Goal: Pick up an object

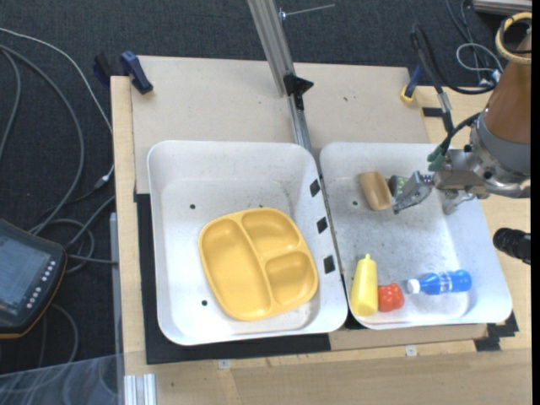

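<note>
Reaching into the right white bin [498, 264], your tool [407, 194] sits just beside the tan rounded block [375, 190]; whether it grips, I cannot tell. Confirm before lifting.

Smooth, slightly glossy yellow plastic is seen on the divided plate [258, 262] in the left bin [169, 167], whose white plastic looks matt and speckled. Shiny plastic is shown by the yellow bottle [364, 285] and the blue bottle [440, 283]. Bare metal glints on the gripper [408, 194]. Matt, pale wood is presented by the bench [211, 99].
</note>
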Action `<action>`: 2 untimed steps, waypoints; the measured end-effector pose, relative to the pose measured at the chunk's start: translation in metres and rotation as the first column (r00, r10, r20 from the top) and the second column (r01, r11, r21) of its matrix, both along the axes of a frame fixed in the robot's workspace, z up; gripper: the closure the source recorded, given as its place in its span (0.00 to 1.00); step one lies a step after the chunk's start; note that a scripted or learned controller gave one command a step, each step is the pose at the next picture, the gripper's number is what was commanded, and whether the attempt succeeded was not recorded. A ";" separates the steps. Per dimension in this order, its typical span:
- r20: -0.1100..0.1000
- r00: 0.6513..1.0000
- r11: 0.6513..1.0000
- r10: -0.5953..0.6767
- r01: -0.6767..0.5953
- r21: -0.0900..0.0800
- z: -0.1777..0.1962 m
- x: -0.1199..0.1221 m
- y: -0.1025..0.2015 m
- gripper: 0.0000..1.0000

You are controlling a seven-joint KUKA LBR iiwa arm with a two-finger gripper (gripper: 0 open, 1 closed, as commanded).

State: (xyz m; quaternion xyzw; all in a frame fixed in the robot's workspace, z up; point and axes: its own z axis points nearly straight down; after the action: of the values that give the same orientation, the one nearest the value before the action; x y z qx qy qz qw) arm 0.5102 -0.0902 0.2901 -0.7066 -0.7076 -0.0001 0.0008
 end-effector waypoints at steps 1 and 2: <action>0.001 1.000 1.000 -0.001 0.001 0.000 0.000 0.000 0.000 0.00; -0.006 1.000 1.000 -0.001 0.001 0.001 -0.044 0.002 0.006 0.00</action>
State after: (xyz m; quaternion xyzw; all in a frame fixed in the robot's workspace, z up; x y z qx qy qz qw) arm 0.5127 -0.0841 0.2459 -0.7070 -0.7072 0.0017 0.0032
